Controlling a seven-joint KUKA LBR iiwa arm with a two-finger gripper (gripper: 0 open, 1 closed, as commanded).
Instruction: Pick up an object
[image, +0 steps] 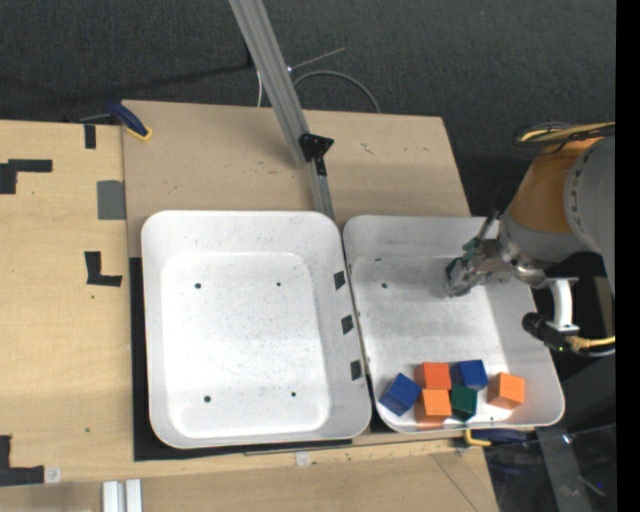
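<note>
While the bench edge sits nearest the camera, the action starts right there in the right bin (400, 240), where a tight cluster of blocks is packed against the near wall: a blue block (400, 393) at the left end, tipped a little on its corner, then an orange block (435, 376) with a second orange block (435, 403) just in front of it, a dark green block (463, 401) beside that, another blue block (470, 374) touching the green one from behind, and out on the right a lone orange block (507, 389), slightly apart from the rest. Beside all this, the left bin (160, 240) lies alongside, its rim touching the right bin's. Further up the right bin, well apart from the blocks, the gripper (462, 275) hangs low over the bin floor near the far right side, pointing leftwards, and nothing shows between its fingers; how wide they stand cannot be told from this angle. Behind it the grey arm with its orange band (545, 195) reaches in from the right. Farthest back, a slanted metal pole (285, 85) rises from the bench.
</note>
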